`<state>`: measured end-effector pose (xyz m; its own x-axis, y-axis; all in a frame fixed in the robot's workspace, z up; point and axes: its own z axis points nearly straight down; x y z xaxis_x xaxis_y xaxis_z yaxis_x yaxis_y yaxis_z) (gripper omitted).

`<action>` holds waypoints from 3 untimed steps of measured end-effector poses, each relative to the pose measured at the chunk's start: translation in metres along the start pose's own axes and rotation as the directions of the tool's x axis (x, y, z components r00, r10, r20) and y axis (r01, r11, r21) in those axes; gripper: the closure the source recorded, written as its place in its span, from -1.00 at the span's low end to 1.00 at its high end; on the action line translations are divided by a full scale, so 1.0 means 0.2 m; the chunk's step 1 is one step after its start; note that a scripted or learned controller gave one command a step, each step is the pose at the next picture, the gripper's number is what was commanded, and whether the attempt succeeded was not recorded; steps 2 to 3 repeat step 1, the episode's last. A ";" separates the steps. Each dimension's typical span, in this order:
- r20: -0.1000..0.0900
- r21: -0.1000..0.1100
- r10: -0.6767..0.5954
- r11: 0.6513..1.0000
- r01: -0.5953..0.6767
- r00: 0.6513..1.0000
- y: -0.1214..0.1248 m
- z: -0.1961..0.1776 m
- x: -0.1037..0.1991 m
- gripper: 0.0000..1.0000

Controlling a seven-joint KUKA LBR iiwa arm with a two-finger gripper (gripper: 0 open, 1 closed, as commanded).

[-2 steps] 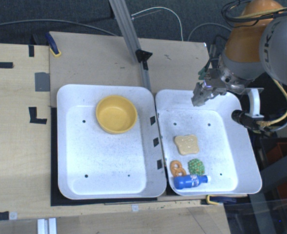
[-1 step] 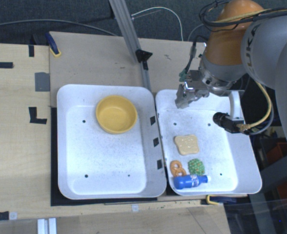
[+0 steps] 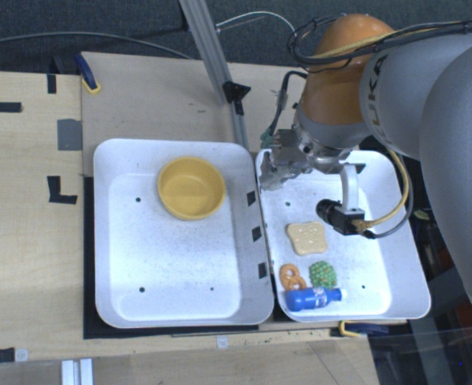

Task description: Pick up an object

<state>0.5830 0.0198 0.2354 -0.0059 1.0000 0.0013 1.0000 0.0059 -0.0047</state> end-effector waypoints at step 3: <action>0.000 0.000 0.000 1.000 0.000 1.000 -0.07 0.06 0.23 1.00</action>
